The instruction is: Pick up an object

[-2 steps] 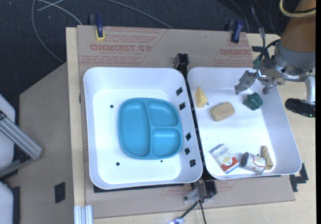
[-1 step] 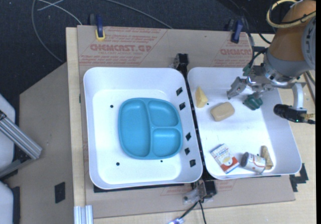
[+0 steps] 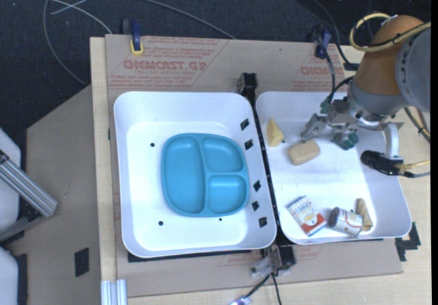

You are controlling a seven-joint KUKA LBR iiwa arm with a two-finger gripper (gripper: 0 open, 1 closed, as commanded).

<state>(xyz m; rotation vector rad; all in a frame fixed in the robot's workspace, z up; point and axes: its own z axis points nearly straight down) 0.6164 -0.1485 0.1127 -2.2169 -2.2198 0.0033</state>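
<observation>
My gripper (image 3: 328,134) hangs over the back half of the right bin (image 3: 383,194), under the grey arm with its orange band. Its fingers are spread, open, with nothing between them. One fingertip (image 3: 309,131) lies just above a tan oblong lump (image 3: 304,153), which sits on the bin floor a little to the left of and in front of the gripper. A yellow wedge (image 3: 274,133) lies by the bin's left wall. Near the front edge are a small red-and-white carton (image 3: 306,215), a small can (image 3: 344,221) on its side and a tan cork-like piece (image 3: 363,212).
The left bin (image 3: 137,126) holds a blue divided plate (image 3: 204,174). A black divider with clips (image 3: 254,153) runs between the bins. Cables trail from the arm at the right, with a black plug (image 3: 380,161) over the right bin's edge.
</observation>
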